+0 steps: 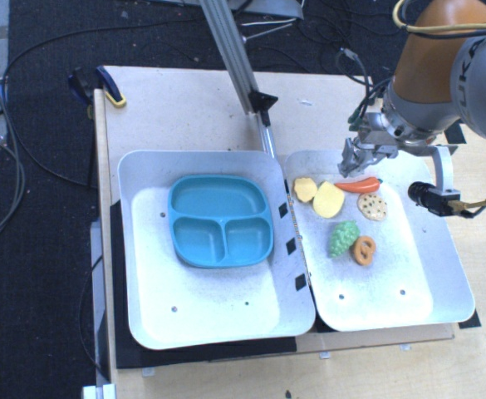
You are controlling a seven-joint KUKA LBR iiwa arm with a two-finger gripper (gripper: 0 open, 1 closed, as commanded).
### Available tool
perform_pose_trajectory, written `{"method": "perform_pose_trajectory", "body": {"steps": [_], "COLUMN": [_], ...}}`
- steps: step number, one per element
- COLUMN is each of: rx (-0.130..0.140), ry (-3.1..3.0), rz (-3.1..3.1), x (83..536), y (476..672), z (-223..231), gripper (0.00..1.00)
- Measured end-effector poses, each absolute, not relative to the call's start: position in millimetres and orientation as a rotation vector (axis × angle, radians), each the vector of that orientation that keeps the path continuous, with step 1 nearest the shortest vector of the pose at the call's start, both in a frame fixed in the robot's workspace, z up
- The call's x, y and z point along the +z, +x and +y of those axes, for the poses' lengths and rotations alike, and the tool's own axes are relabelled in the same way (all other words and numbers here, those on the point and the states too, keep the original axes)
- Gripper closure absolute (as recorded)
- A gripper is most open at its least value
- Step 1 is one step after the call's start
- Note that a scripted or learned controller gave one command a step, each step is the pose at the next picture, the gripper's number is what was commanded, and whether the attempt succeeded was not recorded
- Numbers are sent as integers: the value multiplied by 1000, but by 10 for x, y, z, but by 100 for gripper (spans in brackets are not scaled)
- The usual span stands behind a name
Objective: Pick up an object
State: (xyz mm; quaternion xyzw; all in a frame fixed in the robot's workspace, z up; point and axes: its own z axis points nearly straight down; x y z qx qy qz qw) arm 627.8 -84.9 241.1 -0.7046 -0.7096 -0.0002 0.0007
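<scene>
Hand (352, 169) just above carrot (358, 185)

I count six small toy food items, all lying in the right bin (409, 293), clustered in its upper-left part. An orange-red carrot (358, 185) lies flat, nearest the bin's far rim. Just left of it sit two yellow pieces: a smaller potato-like piece (305, 189) and a larger pale yellow one (329, 199), touching each other. A round speckled cookie (373, 207) lies below the carrot's right end. Toward the bin's centre, a green broccoli floret (342, 238) lies beside a brown pretzel (364, 250), the two close together or touching.
</scene>
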Motion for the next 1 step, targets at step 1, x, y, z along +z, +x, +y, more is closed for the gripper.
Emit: {"method": "perform_pose_trajectory", "body": {"steps": [1], "rx": [-1], "ry": [-2212], "rz": [-2228], "x": [2296], "y": [6203], "z": [-347], "gripper": [100]}}
